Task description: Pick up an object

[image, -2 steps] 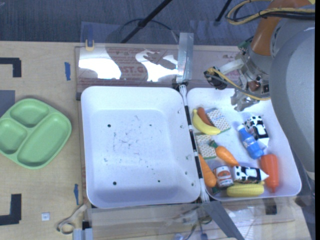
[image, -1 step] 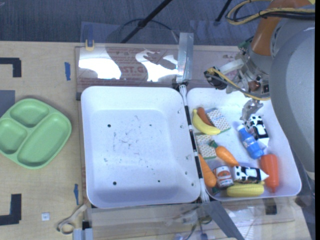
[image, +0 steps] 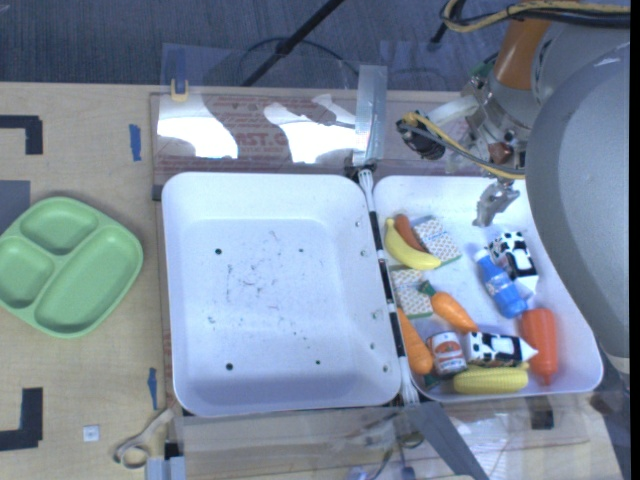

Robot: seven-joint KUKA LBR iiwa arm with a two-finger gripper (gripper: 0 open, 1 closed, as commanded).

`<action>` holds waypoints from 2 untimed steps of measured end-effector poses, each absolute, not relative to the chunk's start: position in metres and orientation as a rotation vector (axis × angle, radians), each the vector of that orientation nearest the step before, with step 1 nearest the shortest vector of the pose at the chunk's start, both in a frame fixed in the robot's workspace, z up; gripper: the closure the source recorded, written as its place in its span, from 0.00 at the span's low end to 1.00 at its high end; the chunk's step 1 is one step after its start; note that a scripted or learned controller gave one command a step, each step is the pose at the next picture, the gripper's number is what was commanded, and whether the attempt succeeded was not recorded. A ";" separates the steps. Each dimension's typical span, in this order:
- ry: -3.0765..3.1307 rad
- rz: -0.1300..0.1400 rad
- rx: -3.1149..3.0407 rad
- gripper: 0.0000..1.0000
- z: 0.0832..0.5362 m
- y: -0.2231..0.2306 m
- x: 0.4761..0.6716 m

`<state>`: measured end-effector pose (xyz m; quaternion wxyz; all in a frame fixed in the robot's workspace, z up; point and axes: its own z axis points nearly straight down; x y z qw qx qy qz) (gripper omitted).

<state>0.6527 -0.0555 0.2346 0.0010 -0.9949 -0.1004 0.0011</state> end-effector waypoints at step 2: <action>-0.325 0.003 -3.123 1.00 0.274 -0.001 0.652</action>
